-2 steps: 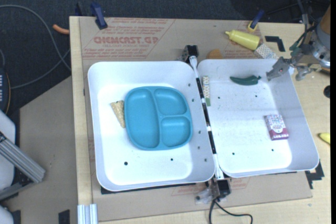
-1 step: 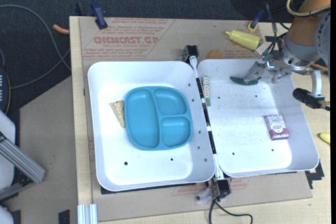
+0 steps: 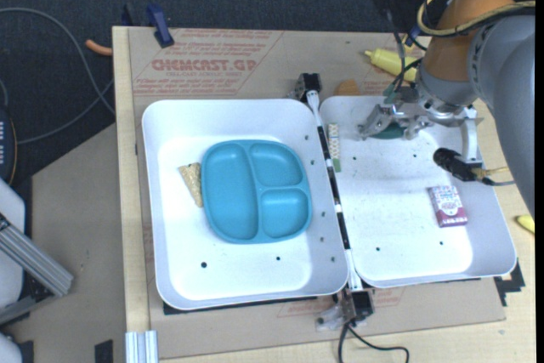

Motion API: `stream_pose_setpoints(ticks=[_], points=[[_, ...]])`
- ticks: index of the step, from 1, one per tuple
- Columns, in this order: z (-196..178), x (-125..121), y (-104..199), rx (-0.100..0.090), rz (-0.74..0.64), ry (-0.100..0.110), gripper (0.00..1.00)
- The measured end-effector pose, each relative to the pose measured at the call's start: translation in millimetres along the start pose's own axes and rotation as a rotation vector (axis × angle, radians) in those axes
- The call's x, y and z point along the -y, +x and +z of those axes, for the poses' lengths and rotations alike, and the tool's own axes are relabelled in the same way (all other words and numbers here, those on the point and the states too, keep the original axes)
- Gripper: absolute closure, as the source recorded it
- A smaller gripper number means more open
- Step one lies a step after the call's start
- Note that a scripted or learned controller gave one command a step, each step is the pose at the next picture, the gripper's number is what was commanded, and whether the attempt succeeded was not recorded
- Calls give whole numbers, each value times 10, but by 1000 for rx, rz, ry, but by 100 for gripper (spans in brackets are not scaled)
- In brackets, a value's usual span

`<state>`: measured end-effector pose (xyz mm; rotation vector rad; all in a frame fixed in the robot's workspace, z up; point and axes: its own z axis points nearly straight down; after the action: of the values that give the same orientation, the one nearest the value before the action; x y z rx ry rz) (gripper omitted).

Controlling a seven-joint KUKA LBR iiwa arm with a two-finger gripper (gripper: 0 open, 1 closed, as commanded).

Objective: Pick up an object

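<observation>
Right bin (image 3: 399,259): gripper (image 3: 387,125) at far edge; small box (image 3: 447,205) well apart.

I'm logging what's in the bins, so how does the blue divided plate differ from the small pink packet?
The blue divided plate is far larger than the small pink packet. The plate lies in the left bin, the packet in the right bin. The plate is plain turquoise with three compartments; the packet is printed and rectangular. Both lie flat.
</observation>
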<state>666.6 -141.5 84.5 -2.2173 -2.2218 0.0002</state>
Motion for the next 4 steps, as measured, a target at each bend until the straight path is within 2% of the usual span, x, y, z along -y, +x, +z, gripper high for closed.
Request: stream_pose_setpoints(ticks=[1,2,3,4], points=[[-8,0,-496,4,2,-4,0],[-102,26,-517,6,1,9,100],[-749,145,-102,1,1,-3,100],[-740,151,-105,1,1,-2,0]])
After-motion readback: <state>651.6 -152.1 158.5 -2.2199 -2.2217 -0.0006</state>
